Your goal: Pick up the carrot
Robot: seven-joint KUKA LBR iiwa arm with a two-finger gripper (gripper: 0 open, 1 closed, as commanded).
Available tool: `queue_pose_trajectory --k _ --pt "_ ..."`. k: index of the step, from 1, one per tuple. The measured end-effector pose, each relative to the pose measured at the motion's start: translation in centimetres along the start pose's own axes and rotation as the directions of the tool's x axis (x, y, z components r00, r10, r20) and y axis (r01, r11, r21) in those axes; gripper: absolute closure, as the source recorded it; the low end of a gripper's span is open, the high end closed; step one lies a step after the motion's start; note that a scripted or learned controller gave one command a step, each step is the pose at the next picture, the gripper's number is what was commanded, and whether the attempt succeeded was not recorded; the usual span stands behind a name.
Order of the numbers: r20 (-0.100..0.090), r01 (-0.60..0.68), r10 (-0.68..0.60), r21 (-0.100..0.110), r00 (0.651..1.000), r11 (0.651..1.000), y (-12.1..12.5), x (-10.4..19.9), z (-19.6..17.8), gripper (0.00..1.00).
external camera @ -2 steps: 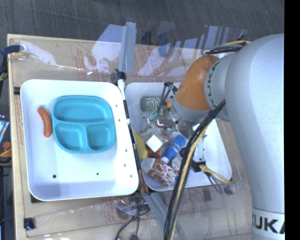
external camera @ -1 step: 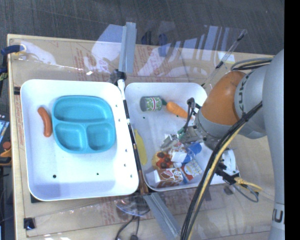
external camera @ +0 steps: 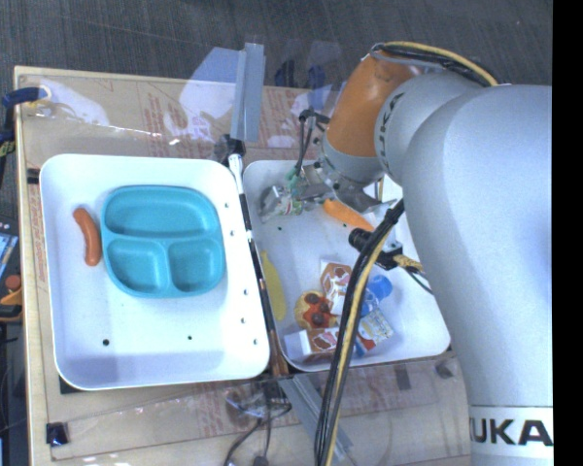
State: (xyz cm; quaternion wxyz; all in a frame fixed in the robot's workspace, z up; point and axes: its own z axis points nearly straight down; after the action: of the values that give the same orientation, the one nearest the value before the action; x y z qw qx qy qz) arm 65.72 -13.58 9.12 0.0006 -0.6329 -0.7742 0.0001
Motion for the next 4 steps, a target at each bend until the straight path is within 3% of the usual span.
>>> queue_pose_trajectory --k 1,2,3,4 --pt "-0.001 -0.002 0.002 0.002 1.000 1.000 -8.2 -0.8 -3.1 0.00" --pt "0.005 0.036 -0.036 -0.011 0.999 0.999 -18.5 -2.3 -0.5 0.00" --pt "-0.001 0.047 -0.047 0.002 0.999 0.999 -9.4 -3.9 0.1 0.00" --pt "0.015 0.305 -0.305 -0.018 0.952 0.952 -18.4 -3.7 -0.6 0.00"
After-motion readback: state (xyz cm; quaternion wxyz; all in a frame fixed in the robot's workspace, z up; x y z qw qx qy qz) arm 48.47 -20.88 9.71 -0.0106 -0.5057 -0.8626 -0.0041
